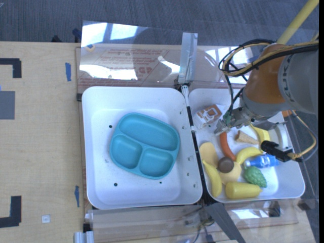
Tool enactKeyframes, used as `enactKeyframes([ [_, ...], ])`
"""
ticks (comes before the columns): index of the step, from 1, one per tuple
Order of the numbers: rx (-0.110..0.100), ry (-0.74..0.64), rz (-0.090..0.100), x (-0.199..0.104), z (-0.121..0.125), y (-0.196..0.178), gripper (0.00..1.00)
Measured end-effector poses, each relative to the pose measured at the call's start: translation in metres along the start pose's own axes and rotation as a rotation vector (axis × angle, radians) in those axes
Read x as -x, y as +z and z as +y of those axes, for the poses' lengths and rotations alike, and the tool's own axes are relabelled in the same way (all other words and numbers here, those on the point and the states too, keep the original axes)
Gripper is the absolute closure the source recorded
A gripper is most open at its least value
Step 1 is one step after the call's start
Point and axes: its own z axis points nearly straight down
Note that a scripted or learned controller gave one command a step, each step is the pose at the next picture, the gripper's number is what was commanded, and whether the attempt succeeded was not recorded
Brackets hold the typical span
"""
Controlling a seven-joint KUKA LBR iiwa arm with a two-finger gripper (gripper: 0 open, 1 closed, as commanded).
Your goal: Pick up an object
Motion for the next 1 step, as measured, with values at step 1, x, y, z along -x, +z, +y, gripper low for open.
enactKeyframes([
  [1,-0.004,0.188,0.002,-0.0533,0.0285,-0.0872,1.00],
])
